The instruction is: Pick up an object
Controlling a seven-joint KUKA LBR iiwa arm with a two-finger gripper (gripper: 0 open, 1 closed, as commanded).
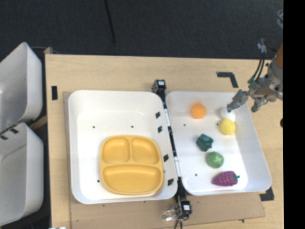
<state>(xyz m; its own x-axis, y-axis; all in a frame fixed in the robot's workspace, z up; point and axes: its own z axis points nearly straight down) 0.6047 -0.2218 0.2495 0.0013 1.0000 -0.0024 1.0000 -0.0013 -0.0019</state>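
Observation:
The right bin [252, 149] holds several toy foods: an orange ball [198, 111], a yellow lemon [228, 127], a dark green pepper [204, 142], a light green apple [215, 160] and purple grapes [225, 178]. A small white object [228, 113] lies just above the lemon. My gripper [243, 107] hangs over the bin's upper right corner, open, with nothing between its fingers. Its left fingertip [233, 106] is close above the white object and the lemon.
The left bin [81, 128] holds a yellow divided plate [131, 165] in its lower half. A black-clipped divider [167, 128] separates the two bins. Two white containers [16, 85] stand off the bench at the left.

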